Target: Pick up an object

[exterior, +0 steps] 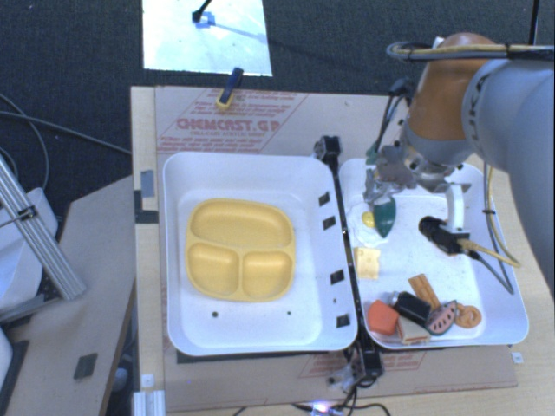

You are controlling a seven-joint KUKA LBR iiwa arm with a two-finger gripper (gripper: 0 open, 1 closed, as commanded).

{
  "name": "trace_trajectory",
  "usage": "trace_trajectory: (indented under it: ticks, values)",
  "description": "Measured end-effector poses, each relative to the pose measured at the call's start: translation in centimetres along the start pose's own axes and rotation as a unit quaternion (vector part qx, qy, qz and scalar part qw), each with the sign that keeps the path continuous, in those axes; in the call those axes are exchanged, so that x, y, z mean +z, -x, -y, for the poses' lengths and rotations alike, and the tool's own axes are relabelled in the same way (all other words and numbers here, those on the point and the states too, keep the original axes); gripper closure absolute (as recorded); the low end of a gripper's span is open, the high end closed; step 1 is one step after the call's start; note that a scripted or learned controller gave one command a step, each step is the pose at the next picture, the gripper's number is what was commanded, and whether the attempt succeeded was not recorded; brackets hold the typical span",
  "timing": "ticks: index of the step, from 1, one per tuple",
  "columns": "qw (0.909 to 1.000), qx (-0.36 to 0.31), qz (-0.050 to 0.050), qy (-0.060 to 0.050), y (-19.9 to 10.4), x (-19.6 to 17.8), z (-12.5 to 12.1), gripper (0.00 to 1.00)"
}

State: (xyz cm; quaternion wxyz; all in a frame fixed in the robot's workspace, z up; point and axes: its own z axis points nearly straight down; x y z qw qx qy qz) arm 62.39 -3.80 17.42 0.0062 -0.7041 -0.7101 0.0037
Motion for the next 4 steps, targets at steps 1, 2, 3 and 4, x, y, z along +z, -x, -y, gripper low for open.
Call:
trace_trajectory:
  ticks: [1,2,3,4]
  values:
    - [1.0,0.0,0.001,0.007,-5.7,-4.7,5.6,1.0]
    - [0.9999,0.008,0.005,0.011,5.6,-7.9,2.1,1.0]
    - [0.9999,0.01,0.003,0.001,17.7,7.6,8.6,1.0]
    - [0.9999,0.001,0.004,0.013,16.4,-0.2,3.2,1.0]
